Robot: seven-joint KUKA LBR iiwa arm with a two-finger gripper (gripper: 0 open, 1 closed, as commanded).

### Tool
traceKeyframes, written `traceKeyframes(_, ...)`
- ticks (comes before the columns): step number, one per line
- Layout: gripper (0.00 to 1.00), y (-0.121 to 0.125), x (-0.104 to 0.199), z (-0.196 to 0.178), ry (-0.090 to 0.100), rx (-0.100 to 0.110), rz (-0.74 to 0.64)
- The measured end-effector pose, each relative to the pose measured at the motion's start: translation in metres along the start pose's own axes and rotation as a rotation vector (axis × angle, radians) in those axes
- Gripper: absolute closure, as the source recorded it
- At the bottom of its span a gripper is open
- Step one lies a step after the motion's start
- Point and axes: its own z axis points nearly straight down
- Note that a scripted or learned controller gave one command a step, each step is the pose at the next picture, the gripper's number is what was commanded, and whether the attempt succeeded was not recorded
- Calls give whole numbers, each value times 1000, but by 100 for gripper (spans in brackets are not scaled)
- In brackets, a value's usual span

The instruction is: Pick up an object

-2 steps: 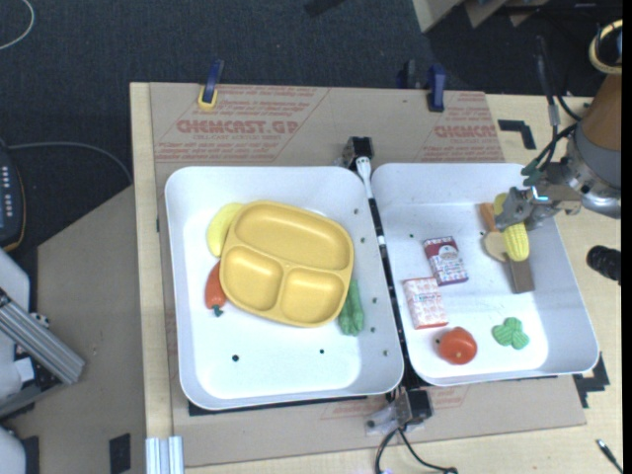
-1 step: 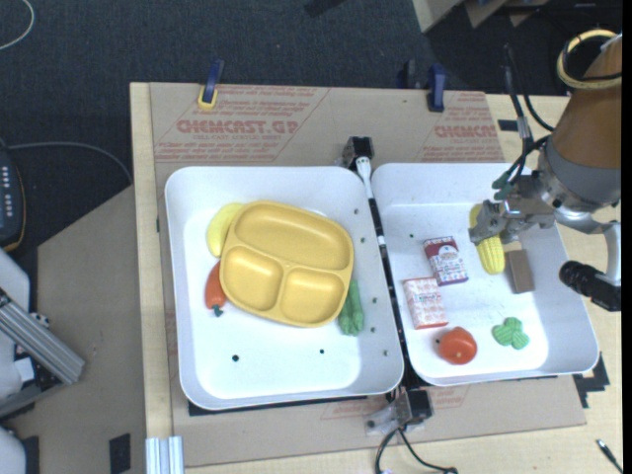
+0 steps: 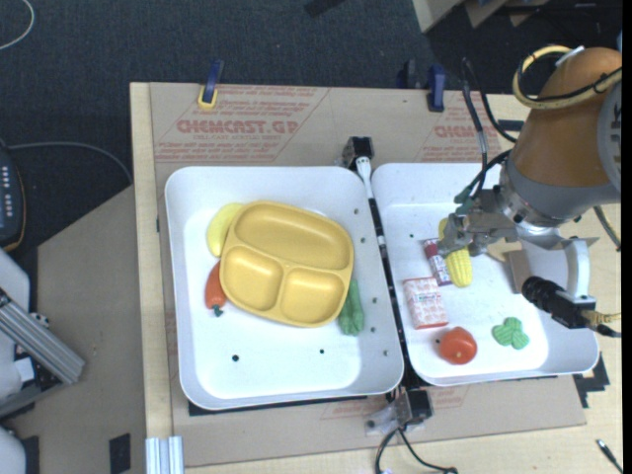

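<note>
Camera view, looking down at a slant: two shallow white bins side by side on the bench. Right bin (image 3: 553, 358) carries the candidates. Grey two-finger gripper (image 3: 462, 233) sits in the upper middle of that bin, right above a small yellow plastic corn cob (image 3: 459, 266); cob's upper end lies at or under the fingertips. Cannot tell how wide the fingers stand or whether they have the cob.

Just left of the cob, touching or nearly so: a small red-and-white wrapped bar (image 3: 436, 262). Below it, a flat pink-and-white printed packet (image 3: 426, 301). Lower centre of the bin: red plastic tomato (image 3: 456, 346). To its right, apart: green leafy plastic piece (image 3: 511, 334).

Left bin (image 3: 188, 265) holds a yellow three-compartment plastic tray (image 3: 285, 263) with bits tucked at its edges.

Judgement on the cob: light, stiff, hollow toy; ridged surface, rounded, likely to roll. Best taken across its narrow middle, fingers square to its long axis.
</note>
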Motion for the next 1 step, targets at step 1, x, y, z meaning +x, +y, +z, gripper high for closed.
traceKeyframes(1, 100, -12, 49, 3, 0, 0, -1)
